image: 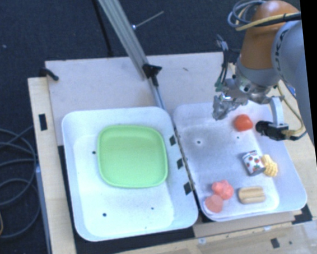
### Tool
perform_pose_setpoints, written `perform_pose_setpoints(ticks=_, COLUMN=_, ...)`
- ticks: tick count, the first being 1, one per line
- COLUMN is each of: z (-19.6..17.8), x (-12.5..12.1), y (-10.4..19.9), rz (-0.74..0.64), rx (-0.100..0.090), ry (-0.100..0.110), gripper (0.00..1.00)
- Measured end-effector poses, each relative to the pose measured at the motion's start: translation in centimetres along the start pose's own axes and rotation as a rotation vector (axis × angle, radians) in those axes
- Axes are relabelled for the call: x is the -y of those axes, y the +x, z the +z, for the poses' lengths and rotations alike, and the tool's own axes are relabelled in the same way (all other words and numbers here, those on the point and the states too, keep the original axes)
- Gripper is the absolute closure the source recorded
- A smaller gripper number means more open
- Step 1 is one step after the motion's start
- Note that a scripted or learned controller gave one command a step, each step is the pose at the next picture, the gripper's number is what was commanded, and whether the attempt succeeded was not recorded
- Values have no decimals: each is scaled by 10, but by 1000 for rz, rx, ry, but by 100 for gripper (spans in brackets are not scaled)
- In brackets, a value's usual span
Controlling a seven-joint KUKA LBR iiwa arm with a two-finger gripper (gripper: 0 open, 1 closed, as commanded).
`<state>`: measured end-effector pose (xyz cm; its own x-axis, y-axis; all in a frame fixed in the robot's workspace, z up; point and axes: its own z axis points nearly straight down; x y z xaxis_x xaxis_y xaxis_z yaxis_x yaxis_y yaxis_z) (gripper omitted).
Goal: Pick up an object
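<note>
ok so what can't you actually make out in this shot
- Gripper, camera view: too small and blurred to tell whether it is open or shut, or whether it touches the right bin.
- Arm: cut off by the view's right edge.
- Small patterned object and yellow piece: too small to identify.
- Pink items near the bin's front: blurred, kind unclear.

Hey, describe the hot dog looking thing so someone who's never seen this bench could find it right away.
Look in the right bin, the one without the green plate. Go to its near edge, where a tan bun-shaped piece lies on its side, right of two pink items. It is the one long, tan object there; its neighbours are pink, orange or patterned.
</note>
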<state>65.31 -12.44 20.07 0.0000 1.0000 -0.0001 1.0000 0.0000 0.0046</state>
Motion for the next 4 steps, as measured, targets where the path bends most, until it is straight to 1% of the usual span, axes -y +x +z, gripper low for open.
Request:
perform_pose_setpoints(ticks=1, z=-53, x=-1, y=-1, rz=0, rx=0, ry=-1, gripper=100)
perform_pose_setpoints(ticks=2, z=-51, x=-18, y=53, rz=-4, rx=-1, ry=4, gripper=100)
perform_pose_setpoints(ticks=3, z=-38, x=-19, y=103, rz=-3, rx=0, ry=5, gripper=100)
perform_pose_setpoints(ticks=4, z=-29, x=-29, y=153, rz=-3, rx=0, ry=5, gripper=100)
